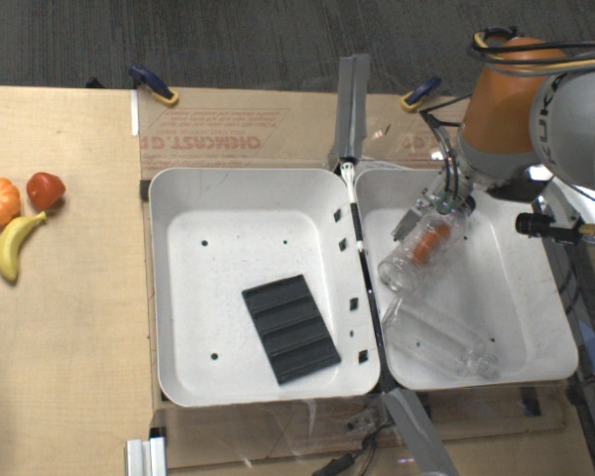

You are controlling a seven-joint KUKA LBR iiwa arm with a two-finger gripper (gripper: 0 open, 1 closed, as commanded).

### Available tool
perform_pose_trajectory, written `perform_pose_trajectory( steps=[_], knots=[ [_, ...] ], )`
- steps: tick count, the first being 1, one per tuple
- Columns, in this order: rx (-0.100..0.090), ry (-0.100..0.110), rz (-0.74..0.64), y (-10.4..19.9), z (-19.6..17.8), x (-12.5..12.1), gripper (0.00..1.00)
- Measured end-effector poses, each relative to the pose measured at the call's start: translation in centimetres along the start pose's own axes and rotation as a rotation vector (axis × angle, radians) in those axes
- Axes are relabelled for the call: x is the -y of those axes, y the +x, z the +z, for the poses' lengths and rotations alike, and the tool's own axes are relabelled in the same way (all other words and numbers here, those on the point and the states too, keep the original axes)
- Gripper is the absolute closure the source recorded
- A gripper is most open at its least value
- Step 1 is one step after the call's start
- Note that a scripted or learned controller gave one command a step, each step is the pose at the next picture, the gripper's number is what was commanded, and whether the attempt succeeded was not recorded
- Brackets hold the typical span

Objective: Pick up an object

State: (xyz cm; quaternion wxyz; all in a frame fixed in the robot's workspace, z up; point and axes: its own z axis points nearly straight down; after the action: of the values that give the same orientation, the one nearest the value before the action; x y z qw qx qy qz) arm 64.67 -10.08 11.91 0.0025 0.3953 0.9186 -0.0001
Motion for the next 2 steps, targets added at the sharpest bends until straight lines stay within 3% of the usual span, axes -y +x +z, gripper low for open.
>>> perform_pose_trajectory(
  steps=[1,2],
  knots=[
    [-0.004,0.002,0.054,2.8,2.7,3.1,0.0],
    [-0.001,-0.001,0.058,2.6,1.7,3.1,1.0]
  ],
)
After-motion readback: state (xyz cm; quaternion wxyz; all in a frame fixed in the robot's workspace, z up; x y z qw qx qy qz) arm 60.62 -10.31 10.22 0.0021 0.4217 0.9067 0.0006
